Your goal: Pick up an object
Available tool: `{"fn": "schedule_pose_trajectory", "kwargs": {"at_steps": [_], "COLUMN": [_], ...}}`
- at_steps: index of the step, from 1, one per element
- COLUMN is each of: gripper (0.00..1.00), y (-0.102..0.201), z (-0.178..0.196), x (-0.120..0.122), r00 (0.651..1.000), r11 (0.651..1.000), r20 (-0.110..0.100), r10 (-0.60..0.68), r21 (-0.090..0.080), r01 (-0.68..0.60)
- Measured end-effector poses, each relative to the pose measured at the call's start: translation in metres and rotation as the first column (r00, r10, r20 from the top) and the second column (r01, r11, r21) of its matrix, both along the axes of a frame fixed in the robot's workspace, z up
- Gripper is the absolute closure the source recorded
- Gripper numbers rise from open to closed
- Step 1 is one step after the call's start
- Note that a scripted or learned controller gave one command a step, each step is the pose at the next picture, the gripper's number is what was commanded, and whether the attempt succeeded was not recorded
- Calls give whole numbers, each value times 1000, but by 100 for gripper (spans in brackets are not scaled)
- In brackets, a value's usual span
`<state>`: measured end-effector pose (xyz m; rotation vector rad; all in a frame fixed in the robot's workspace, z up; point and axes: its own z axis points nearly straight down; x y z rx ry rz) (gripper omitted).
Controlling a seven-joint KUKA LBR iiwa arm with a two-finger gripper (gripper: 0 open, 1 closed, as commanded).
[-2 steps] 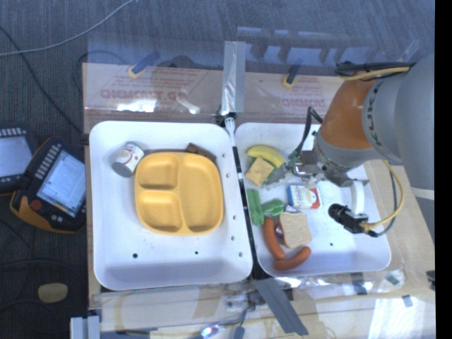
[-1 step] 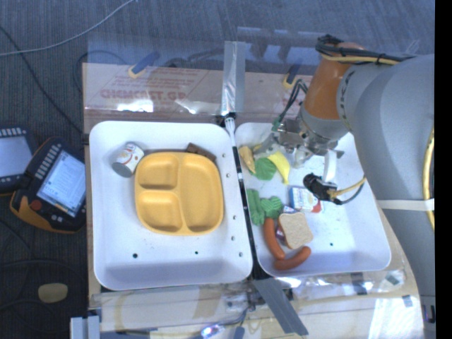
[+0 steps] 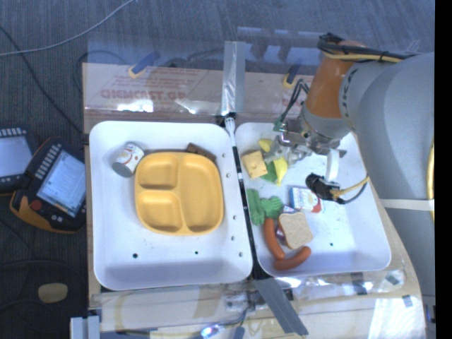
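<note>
Two white bins sit side by side: left bin (image 3: pixel 106 260) and right bin (image 3: pixel 367 253). The left bin holds one yellow tray (image 3: pixel 178 191), one cup (image 3: pixel 127 158) and one small brown item (image 3: pixel 193 149). The right bin holds one cheese wedge (image 3: pixel 254 164), one yellow toy (image 3: pixel 277 168), one green toy (image 3: pixel 265 207), one small carton (image 3: pixel 304 199), one bread slice (image 3: pixel 296 229) and one sausage (image 3: pixel 282 249). One arm (image 3: pixel 332 94).

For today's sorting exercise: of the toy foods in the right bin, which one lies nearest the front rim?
The orange-red sausage, curved beside the bread slice. The cheese wedge, green vegetable and carton lie farther back.
</note>
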<state>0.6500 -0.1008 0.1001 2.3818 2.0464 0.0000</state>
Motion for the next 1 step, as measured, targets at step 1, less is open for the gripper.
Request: {"fn": "schedule_pose_trajectory", "kwargs": {"at_steps": [1], "gripper": [100], "y": [31], "z": [114], "x": [18], "r00": [1000], "r11": [1000], "r20": [-2], "r10": [5], "r21": [-2], "r01": [-5]}}
